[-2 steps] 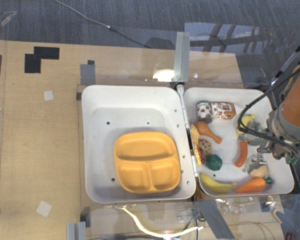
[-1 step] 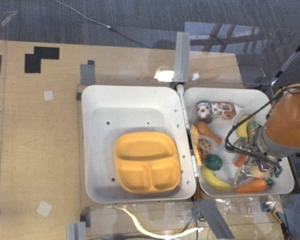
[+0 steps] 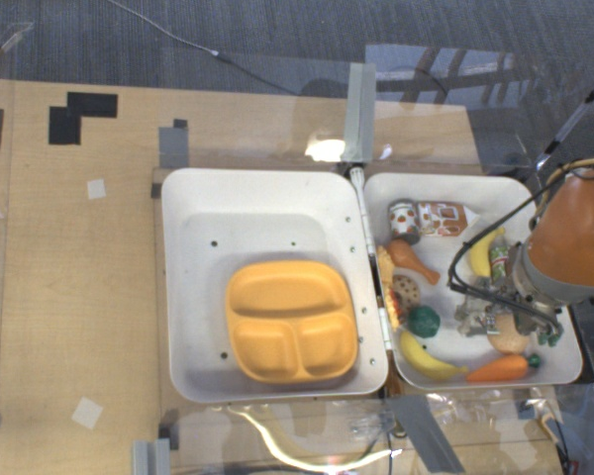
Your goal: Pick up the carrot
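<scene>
The left bin point(image 3: 183, 265) holds a yellow divided tray point(image 3: 292, 320), set toward its front edge. The right bin point(image 3: 564, 369) holds the carrot point(image 3: 498, 369) along its front edge, beside a banana point(image 3: 428, 356), a green ball point(image 3: 424, 321) and a drumstick point(image 3: 413, 258). The gripper point(image 3: 495, 317) hovers just behind the carrot; whether it is released or clenched, I cannot tell.

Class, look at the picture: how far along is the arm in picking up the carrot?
Done: the arm has reached into the right bin, with its gripper low among the toy food. In hand: nothing visibly held. Left: the carrot lies on the bin floor near the front wall, beside the banana, not lifted.
</scene>
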Controlling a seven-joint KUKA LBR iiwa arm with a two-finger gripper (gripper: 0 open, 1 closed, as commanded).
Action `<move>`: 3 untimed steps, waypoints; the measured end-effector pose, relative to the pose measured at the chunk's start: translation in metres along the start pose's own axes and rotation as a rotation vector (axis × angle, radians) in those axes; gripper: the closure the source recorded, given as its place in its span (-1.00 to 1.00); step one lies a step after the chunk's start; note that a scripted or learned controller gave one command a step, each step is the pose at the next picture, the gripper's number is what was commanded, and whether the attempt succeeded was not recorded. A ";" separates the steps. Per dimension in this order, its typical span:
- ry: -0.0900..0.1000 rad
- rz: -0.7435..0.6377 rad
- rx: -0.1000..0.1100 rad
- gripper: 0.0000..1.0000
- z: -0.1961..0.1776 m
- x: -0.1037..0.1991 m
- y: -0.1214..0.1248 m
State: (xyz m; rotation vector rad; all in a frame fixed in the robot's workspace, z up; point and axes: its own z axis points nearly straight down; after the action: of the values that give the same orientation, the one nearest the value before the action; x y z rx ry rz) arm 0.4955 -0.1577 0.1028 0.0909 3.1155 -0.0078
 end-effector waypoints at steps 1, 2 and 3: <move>0.015 -0.077 -0.002 1.00 -0.004 0.004 -0.050; 0.006 -0.126 0.000 1.00 -0.105 -0.010 -0.049; 0.010 -0.443 -0.004 1.00 -0.188 -0.013 -0.049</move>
State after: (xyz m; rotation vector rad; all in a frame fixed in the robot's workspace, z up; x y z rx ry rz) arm 0.5008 -0.2060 0.2918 -0.5977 3.0707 -0.0101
